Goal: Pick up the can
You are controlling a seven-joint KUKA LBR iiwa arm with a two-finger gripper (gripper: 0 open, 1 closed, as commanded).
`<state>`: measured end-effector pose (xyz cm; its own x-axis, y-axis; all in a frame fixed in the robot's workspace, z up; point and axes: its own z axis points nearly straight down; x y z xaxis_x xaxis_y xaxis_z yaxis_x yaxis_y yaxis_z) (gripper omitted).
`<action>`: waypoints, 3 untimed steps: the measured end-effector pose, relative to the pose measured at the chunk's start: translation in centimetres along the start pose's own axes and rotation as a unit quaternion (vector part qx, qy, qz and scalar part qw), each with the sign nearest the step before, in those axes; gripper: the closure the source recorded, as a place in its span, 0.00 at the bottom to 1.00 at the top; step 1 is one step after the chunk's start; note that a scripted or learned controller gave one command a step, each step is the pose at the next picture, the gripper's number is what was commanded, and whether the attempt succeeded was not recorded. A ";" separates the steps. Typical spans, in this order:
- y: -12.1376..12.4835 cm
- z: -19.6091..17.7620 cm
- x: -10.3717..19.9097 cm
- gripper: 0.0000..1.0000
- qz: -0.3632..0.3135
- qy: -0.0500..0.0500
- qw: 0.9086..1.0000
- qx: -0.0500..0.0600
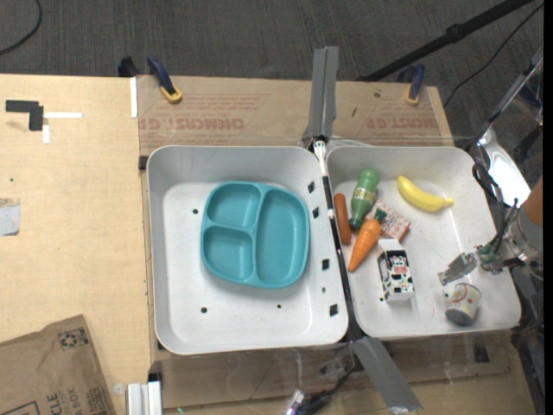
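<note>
The can (462, 303) is small and white with a pale printed label. It rests near the front right corner of the right bin (432, 327), tilted on its side. My gripper (456, 270) reaches in from the right edge and hangs just behind the can, close to its top. The arm's wrist sits further right, over the bin's right wall. Nothing shows in the gripper's grasp.
The right bin also holds a milk carton (397, 275), a carrot (365, 242), a red sausage (343, 218), a green bottle (364, 197), a small snack packet (394, 222) and a banana (423, 195). A teal divided plate (256, 233) lies in the left bin (173, 258).
</note>
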<state>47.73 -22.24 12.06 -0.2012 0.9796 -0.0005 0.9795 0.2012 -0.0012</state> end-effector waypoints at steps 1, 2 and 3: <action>0.0 3.0 0.2 0.00 -0.049 0.002 0.999 0.001; 0.1 3.0 0.1 0.00 -0.338 0.001 0.941 -0.001; 0.1 2.1 0.0 1.00 -0.335 0.001 0.942 -0.002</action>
<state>47.84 -22.18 9.93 -0.7749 0.6320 0.0010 0.6320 0.7749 0.0027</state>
